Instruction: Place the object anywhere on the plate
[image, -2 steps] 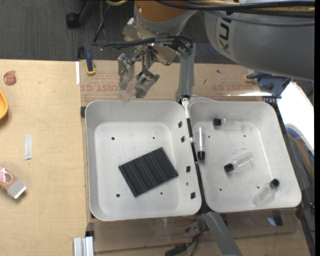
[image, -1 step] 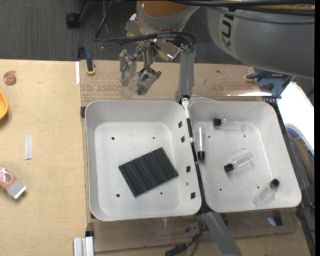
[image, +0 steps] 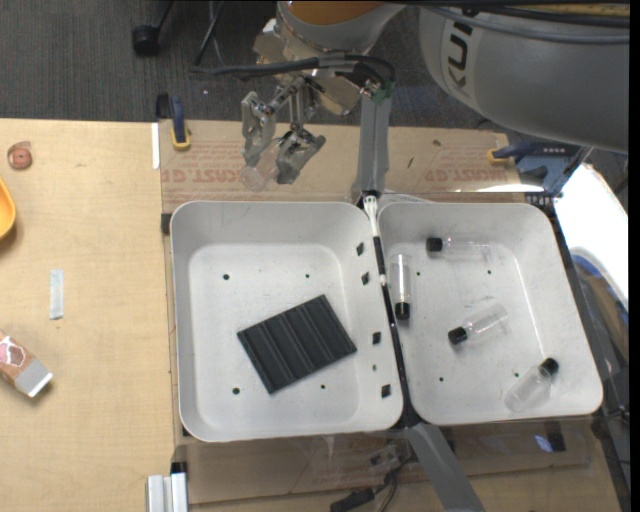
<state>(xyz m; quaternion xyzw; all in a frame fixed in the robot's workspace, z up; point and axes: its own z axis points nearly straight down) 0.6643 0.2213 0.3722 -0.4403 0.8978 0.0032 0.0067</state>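
- Vials: four clear, black-capped, lying in the right bin (image: 560, 262); nearest one (image: 400, 286) rests by the divider.
- Black ribbed plate (image: 297, 342) sits in the left bin (image: 200, 240), nothing on it.
- Pincer (image: 272, 160) hovers above the bench beyond the left bin; fingers look apart and seemingly empty, view blurred.
- Step: pick not yet made. Next: travel right, descend over a vial.

The grey arm (image: 520, 60) reaches in from the far right (orange band above its wrist), its gripper (image: 275, 150) hanging with fingers (image: 255, 125) spread apart.
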